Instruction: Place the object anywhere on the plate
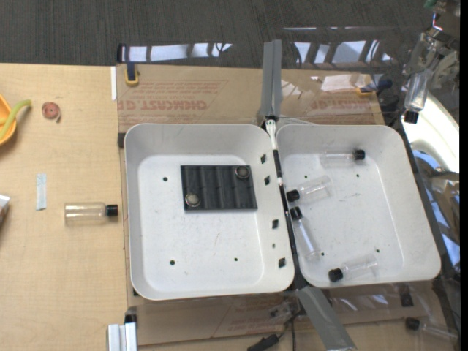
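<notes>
A black ribbed plate lies flat in the left bin, with a small round metal piece at its far right corner and another at its near left corner. My gripper hangs at the view's top right, beyond the right bin's far right corner. A clear vial hangs upright from between its fingers, black cap downward. The gripper is shut on this vial and is far to the right of the plate.
Several more clear vials with black caps lie in the right bin, such as one near the back and one at the front. Another vial lies on the wooden table left of the bins.
</notes>
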Robot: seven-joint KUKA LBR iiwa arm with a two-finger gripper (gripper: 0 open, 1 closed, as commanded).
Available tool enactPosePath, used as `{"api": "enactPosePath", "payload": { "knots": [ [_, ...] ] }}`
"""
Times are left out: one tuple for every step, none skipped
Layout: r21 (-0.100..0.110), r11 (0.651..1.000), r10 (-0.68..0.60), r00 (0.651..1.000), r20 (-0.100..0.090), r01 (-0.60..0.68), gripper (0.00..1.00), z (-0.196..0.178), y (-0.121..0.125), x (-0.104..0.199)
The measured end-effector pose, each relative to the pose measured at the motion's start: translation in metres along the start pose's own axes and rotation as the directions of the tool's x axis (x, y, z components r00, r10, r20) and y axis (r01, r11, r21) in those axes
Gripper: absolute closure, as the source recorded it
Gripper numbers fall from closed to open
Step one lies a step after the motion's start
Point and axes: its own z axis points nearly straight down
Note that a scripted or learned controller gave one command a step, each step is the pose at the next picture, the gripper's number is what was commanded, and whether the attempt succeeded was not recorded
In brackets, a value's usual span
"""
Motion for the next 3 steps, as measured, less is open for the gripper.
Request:
{"api": "enactPosePath", "payload": {
  "knots": [
    [0.002,0.981,-0.192,0.981,-0.001,0.192,1.0,0.07,-0.092,-0.041],
    [0.001,0.923,-0.385,0.923,-0.001,0.385,1.0,0.168,-0.158,0.021],
    [-0.003,0.858,-0.513,0.858,0.001,0.513,1.0,0.063,-0.051,-0.069]
  ]
}}
